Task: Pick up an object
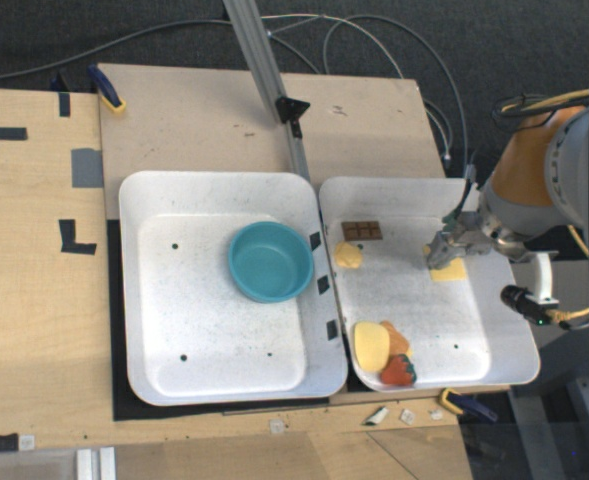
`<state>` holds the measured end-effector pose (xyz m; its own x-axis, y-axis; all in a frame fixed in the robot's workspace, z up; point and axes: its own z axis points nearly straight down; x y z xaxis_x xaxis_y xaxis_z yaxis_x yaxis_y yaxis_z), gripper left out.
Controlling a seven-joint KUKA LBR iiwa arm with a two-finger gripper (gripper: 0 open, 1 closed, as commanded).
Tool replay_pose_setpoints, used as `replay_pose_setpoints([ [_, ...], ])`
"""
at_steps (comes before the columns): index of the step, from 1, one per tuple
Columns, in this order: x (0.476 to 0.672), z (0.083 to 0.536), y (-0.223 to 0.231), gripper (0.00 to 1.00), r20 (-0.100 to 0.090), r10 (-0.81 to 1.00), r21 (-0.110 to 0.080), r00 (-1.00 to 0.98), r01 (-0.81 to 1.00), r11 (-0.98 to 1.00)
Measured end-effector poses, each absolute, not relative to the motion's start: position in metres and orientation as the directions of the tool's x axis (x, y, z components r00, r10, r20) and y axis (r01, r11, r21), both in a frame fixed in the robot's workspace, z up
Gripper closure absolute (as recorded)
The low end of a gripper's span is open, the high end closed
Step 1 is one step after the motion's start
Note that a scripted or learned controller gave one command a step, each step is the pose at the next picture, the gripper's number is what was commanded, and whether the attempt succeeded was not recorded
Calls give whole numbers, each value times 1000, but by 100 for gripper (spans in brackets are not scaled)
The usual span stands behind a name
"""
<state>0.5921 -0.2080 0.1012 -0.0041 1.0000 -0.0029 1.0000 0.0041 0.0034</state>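
Over the right white bin (474,363) we see the grey claw (442,255) low beside a flat yellow square piece (450,270); we cannot tell its state. A round teal bowl (270,260) sits in the left white bin (174,308).

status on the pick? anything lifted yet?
Done: the gripper is down in the right bin, at the flat yellow piece. In hand: nothing visibly; the piece lies on the bin floor. Left: grasp and lift. The brown bar, small yellow lump and toy food pile lie apart from it; the teal bowl sits in the left bin.
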Motion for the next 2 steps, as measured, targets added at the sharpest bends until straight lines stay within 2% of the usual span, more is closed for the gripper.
replay_pose_setpoints([
  [1,587,154,-199,100,-1,1000,4,-2,1000,2],
  [2,595,216,-197,100,-2,1000,6,-2,1000,2],
])
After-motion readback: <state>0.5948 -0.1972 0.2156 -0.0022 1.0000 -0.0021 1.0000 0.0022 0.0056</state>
